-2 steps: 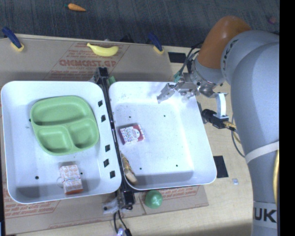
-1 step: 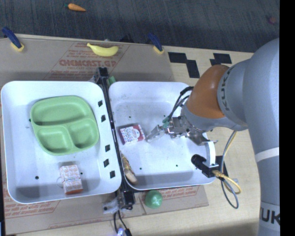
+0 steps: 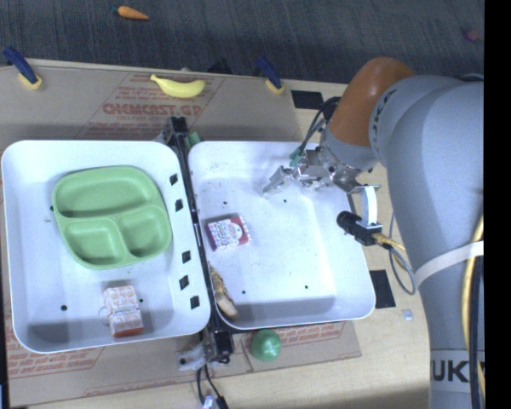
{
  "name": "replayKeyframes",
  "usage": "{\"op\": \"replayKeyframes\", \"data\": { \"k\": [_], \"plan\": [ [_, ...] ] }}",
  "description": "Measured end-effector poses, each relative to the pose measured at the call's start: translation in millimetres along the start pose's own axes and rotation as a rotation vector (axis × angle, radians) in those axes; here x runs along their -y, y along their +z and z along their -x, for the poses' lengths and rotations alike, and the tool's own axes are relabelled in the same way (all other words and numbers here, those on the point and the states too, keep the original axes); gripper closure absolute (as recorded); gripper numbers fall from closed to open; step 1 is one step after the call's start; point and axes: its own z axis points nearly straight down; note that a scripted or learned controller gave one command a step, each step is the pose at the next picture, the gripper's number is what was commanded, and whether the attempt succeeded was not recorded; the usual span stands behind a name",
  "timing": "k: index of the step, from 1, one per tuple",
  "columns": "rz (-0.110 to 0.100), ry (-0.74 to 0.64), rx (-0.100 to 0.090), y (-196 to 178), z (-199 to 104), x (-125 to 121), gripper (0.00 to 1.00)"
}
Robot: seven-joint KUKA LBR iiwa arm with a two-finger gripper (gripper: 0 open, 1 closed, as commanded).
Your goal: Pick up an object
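My gripper hovers over the far part of the right bin, open, with nothing between its fingers. A red and white packet lies flat in that bin, a short way nearer and to the left of the gripper. A small tan object rests in the bin's near left corner. In the left bin sit a green compartment plate and a small red and white wrapped box.
A black divider separates the two bins. A green ball lies on the bench in front of the right bin. A yellow banana lies behind the bins, and an orange carrot is on the floor beyond.
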Motion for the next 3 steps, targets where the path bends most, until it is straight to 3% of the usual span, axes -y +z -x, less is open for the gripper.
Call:
{"op": "replayKeyframes", "data": {
  "k": [1,2,3],
  "plan": [
    [0.003,0.000,0.001,-125,1,-17,0.00],
    [-0.006,0.000,-0.001,-7,0,21,0.00],
    [-0.003,-0.003,0.000,-19,-1,19,1.00]
  ]
}}
